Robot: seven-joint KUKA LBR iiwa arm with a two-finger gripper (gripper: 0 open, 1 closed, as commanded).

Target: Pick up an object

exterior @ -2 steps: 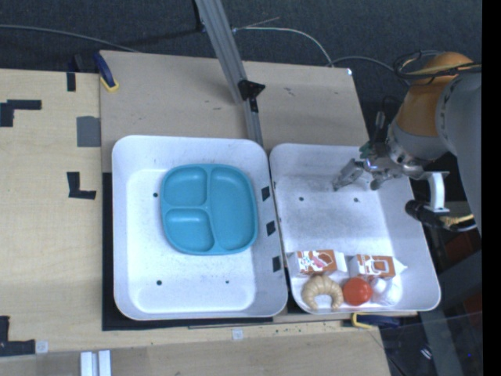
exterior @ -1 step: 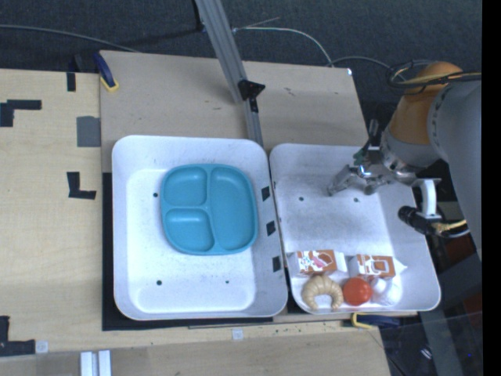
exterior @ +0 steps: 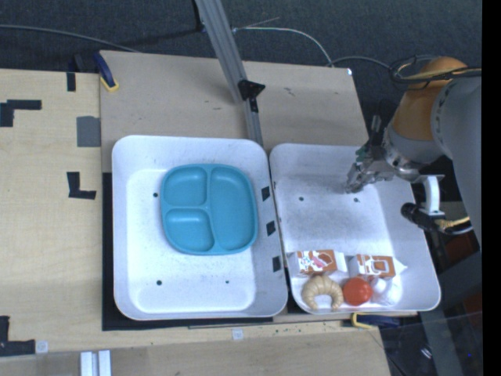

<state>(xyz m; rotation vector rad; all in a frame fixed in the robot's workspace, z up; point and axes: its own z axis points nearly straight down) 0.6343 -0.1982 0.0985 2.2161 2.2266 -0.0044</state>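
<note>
Croissant point(exterior: 322, 292) and tomato point(exterior: 357, 291) crowd the right bin's point(exterior: 329, 210) front edge; pincer point(exterior: 358, 178) hovers by its back edge, grip impossible to call. Teal divided plate point(exterior: 209, 208) fills the left bin point(exterior: 133, 233) on the pale wooden counter point(exterior: 47, 233).

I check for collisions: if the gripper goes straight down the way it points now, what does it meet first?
Probably the bare floor of the right bin; the gripper hangs over its upper part, far from the food items. Depth is unclear.

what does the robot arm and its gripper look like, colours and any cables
The arm is bulky, rounded and grey, with an orange band above the wrist. Thin dark cables loop over the orange section. The gripper is small, dark grey metal, tapering to slim fingers. A white and black fitting sits beside the wrist.
</note>
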